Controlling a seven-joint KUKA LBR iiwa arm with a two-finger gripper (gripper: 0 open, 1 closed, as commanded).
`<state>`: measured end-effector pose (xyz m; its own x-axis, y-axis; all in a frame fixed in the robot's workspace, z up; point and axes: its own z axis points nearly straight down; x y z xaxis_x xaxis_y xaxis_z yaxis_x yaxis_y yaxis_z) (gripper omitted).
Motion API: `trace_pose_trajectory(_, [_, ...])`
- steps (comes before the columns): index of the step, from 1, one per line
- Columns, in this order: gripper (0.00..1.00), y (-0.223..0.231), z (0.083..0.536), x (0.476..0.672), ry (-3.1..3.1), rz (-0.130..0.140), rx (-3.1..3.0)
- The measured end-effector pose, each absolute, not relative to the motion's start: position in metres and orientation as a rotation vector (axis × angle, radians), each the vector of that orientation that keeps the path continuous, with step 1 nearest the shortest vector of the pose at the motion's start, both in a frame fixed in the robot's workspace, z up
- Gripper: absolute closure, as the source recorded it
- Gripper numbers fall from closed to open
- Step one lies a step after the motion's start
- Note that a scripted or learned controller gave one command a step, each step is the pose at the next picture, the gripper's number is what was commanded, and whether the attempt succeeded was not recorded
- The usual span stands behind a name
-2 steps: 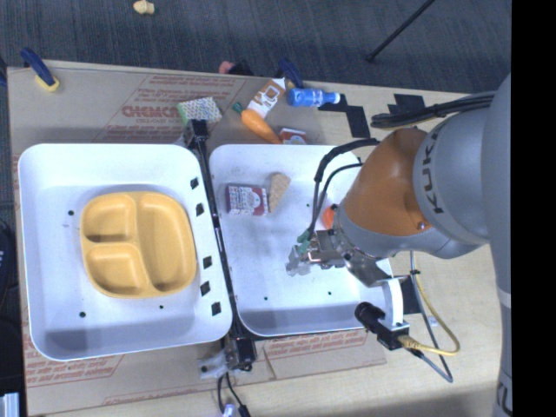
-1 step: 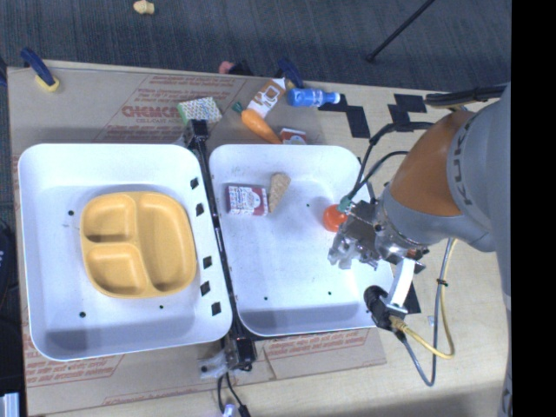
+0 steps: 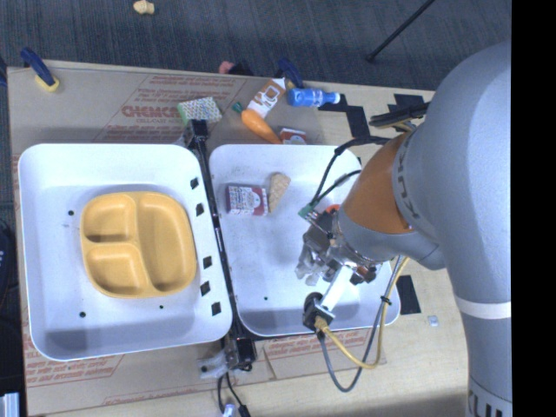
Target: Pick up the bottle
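Observation:
A small blue bottle (image 3: 311, 98) lies on its side on the bench behind the right bin (image 3: 261, 320), outside it. A white bottle with an orange label (image 3: 266, 100) lies just left of it, also outside the bin. My gripper (image 3: 313, 266) hangs low over the right half of the right bin, well in front of both bottles and apart from them. The grey arm and its orange band cover the bin's right side. Nothing shows between the gripper and the bin floor.
In the right bin lie a red packet (image 3: 246, 200) and a tan cone-shaped piece (image 3: 277, 188). A yellow divided plate (image 3: 139, 241) sits in the left bin (image 3: 43, 320). An orange carrot-like item (image 3: 259, 126) and a green patterned pad (image 3: 199, 109) lie behind the bins.

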<state>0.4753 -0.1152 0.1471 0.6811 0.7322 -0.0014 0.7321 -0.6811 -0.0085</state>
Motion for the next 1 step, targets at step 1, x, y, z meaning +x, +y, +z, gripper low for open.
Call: trace_pose_trajectory(1, [1.0,-0.2012,0.2374,0.4762,-1.129,0.002,-2.928])
